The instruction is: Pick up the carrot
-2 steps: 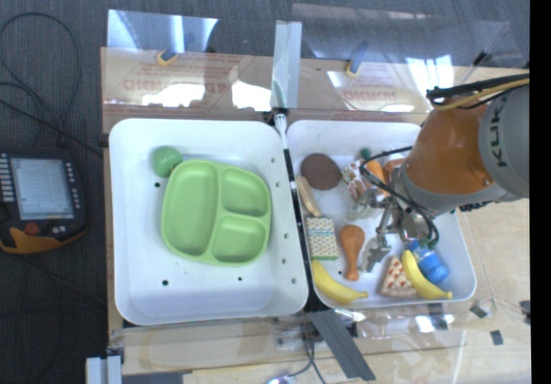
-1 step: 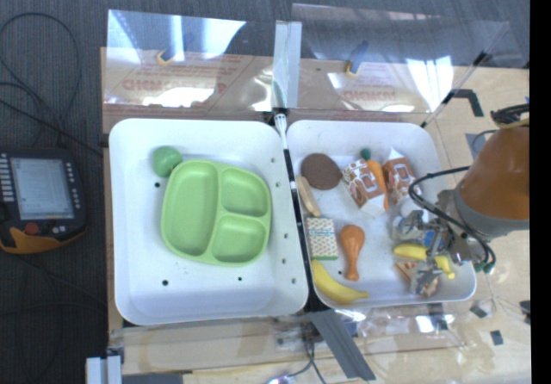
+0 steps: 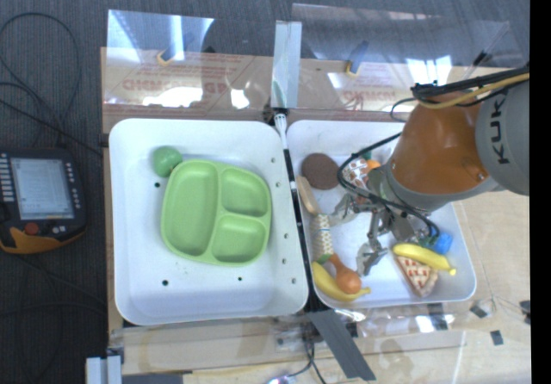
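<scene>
Camera view, taking the right bin (image 3: 465, 288) as landmark: at its near rim lies the carrot (image 3: 343, 275), a short orange taper with a paler stalk end, resting across a curved yellow banana (image 3: 331, 288) so that the two touch. Just beyond it toward the bin's middle hangs the gripper (image 3: 372, 255), thin metal fingers pointing down with a gap between them and nothing held, close to the carrot but not on it. To the side sit a second banana (image 3: 424, 256), a waffle-textured pizza slice (image 3: 416, 274) and a small blue piece (image 3: 441, 243). Farther in, by the wall shared with the other bin, are a pale corn cob (image 3: 322, 239), a wooden spoon-like piece (image 3: 306, 195) and a dark brown round (image 3: 320, 170). The main risk, as I judge it, is the carrot's smooth, rounded form rolling off the banana when touched, or the fingers closing on both together; the nearby bin wall also leaves little room for one finger.
</scene>
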Tool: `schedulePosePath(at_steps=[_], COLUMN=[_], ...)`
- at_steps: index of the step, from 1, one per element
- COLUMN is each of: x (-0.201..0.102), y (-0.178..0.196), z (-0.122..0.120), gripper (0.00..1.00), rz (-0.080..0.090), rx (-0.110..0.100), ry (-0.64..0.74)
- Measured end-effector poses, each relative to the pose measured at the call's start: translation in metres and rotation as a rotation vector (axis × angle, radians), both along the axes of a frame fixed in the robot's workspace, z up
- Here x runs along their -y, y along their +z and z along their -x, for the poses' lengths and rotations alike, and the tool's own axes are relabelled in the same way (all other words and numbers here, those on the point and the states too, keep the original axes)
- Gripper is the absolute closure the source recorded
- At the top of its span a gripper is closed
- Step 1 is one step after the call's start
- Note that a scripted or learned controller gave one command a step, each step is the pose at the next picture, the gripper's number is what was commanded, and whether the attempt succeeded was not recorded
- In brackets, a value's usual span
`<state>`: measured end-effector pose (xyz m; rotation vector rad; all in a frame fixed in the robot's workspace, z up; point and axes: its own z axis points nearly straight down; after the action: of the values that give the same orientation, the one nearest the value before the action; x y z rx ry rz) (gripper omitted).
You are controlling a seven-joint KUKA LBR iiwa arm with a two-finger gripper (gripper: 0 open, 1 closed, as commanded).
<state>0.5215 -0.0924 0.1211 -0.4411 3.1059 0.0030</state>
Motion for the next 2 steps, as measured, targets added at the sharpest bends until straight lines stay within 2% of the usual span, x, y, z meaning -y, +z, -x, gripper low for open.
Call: schedulePosePath(at_steps=[1,2], x=[0.124,0.072], y=[0.083,-0.030], z=[0.023,0.018], gripper=[0.00,0.00], rz=[0.006,0.006], rx=[0.001,0.007], ry=[0.210,0.292])
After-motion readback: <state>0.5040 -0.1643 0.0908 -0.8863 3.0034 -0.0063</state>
